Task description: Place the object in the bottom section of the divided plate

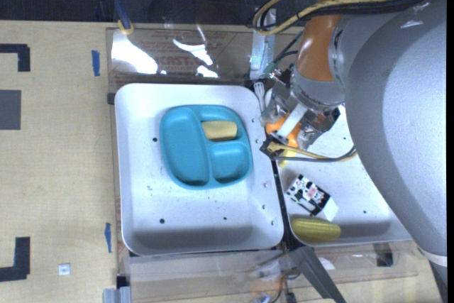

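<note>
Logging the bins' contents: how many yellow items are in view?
2: a pale yellow block in the blue divided plate's upper right section, and a yellow-green oblong item in the right white bin. The arm may hide others.

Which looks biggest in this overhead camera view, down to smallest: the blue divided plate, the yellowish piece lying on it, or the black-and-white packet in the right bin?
1. Blue divided plate, clearly the largest.
2 and 3. Black-and-white packet and yellowish piece look about alike; the packet may be slightly larger, but I would not rank them.
</note>
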`<action>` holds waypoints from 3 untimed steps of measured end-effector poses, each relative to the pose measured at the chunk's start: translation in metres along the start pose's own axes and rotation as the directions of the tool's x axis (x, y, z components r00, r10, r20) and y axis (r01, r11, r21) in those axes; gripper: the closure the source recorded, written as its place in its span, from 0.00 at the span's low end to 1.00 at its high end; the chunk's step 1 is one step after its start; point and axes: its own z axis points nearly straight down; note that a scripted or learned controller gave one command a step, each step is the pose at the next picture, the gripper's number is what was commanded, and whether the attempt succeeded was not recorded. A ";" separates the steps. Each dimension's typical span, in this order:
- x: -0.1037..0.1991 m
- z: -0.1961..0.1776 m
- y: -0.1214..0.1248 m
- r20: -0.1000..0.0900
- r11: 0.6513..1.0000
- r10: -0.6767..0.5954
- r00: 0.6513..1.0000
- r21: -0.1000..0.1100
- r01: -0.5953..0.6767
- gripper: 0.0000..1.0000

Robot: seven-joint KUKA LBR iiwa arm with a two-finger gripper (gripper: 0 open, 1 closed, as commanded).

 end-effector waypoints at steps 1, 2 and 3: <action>0.061 0.028 -0.031 0.000 0.902 0.432 0.902 0.000 -0.432 1.00; 0.050 0.009 0.031 -0.003 0.832 0.554 0.832 -0.002 -0.554 1.00; 0.065 0.030 -0.050 0.002 0.831 0.556 0.831 0.002 -0.556 1.00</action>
